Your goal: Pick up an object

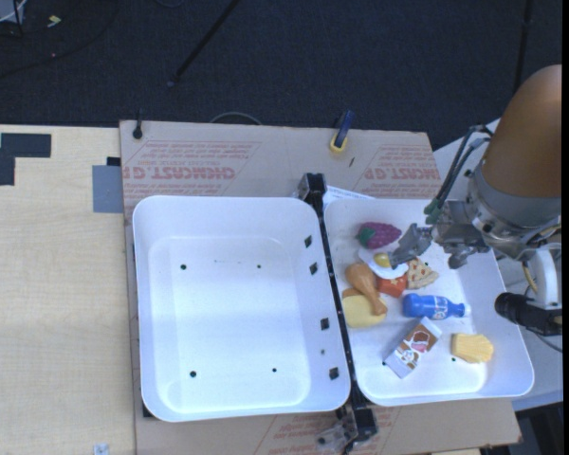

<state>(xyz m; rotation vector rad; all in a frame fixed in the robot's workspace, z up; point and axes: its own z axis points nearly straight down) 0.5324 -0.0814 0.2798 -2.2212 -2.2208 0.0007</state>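
The right bin (512, 377) holds a pile of toy food: purple grapes (379, 233), a white fried egg (383, 262), a pizza slice (421, 274), a brown drumstick (363, 281), a yellow lump (362, 312), a blue bottle (433, 305), a small carton (412, 347) and a yellow cheese wedge (472, 348). My gripper (410, 245) reaches in from the right and hangs over the pile's upper part, just right of the grapes and above the egg and pizza slice. I see nothing lifted by it.
The left bin (152, 254) lies beside the right one, and a black clip strip (327, 292) joins them. Both rest on a cardboard sheet (218, 164). A blue and yellow clamp (340, 133) sits at the cardboard's far edge. The arm's body (522, 169) overhangs the right bin's far right corner.
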